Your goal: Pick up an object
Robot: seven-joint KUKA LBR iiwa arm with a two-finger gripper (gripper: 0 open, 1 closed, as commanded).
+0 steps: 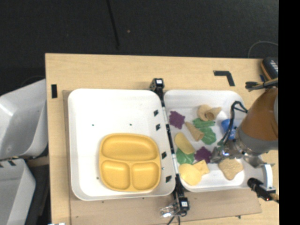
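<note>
1. The tan piece (pixel 230 168) lies at the right bin's (pixel 187 97) near edge.
2. The gripper (pixel 224 153) hangs just above it; whether it grips, I can't tell.
3. Best it drops straight, clear of the purple piece (pixel 203 154).

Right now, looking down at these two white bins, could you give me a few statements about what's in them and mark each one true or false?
1. The yellow divided tray lies in the left bin. True.
2. The small toy pieces lie in the left bin. False: they are in the right bin.
3. The yellow tray has three compartments. True.
4. The arm reaches in from the picture's left. False: it comes from the right, over the right bin.
5. A purple piece lies near the right bin's left side. True.
</note>
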